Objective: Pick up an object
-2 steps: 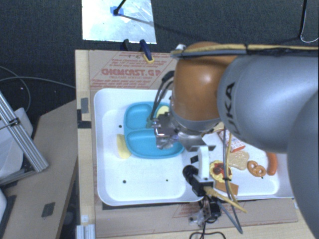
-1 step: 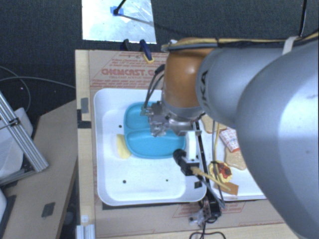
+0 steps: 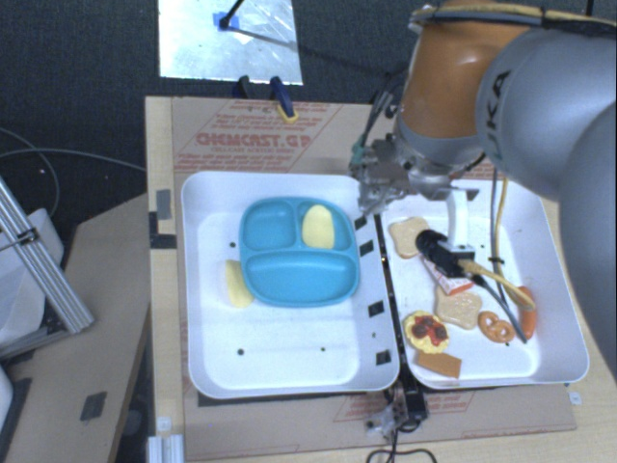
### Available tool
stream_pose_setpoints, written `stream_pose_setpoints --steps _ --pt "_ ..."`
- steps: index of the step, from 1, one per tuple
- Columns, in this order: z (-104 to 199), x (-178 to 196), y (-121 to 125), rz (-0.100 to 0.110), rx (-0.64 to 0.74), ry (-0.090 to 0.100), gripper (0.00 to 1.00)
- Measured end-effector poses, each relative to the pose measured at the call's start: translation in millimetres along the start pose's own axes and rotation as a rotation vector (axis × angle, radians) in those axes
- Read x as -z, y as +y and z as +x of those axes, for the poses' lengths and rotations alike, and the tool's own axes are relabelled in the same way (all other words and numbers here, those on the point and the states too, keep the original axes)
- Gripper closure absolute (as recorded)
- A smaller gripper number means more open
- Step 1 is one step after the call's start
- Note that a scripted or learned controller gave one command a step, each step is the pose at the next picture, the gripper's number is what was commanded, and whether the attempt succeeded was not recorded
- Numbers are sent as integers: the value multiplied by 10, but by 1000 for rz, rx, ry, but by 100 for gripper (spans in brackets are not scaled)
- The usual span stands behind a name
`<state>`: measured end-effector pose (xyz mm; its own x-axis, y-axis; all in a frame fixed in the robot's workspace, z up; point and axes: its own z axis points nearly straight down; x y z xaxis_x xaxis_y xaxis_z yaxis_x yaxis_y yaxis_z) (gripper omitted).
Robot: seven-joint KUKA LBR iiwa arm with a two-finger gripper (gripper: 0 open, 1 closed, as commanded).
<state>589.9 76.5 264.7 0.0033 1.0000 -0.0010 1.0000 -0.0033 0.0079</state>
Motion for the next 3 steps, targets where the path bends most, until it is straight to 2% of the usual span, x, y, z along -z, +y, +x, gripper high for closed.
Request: stream_pose_setpoints --steps 1,2,3 --pt "322 -819 -275 9 8 2 100" --pt "634 387 -746 6 9 2 100" --pt "136 -152 -814 7 4 1 100"
